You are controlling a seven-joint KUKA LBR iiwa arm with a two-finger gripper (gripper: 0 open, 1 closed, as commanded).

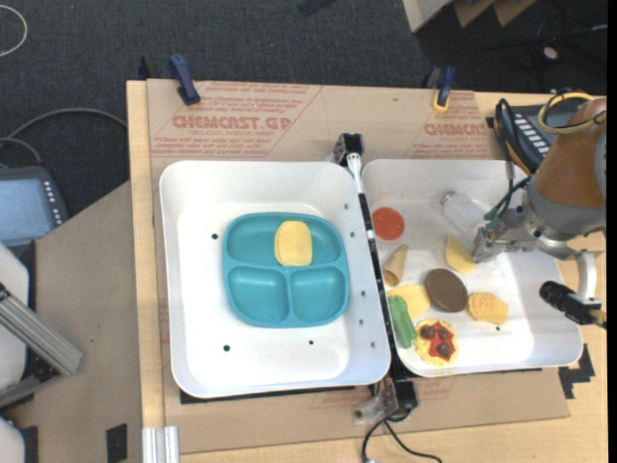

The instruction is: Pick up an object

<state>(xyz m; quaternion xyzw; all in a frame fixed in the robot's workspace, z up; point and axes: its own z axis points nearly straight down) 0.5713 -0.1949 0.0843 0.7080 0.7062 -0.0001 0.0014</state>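
My gripper (485, 242) is low in the right bin (545, 340), at the right edge of a yellow wedge (457, 255). It seems to touch the wedge, and nothing is lifted. Close by lie a brown disc (446, 289), a yellow waffle-like piece (488, 307), an orange-red disc (388, 223) and a tan cone (395, 262). Toward the front of the bin are a pale yellow piece (415, 300), a green stick (401, 320) and a pizza slice (436, 341).
The left bin (188, 258) holds a teal divided plate (255, 287) with a yellow oval piece (294, 242) in its top compartment. A clear plastic item (461, 206) lies at the back of the right bin. The arm's orange band (569, 162) rises over that bin's right side.
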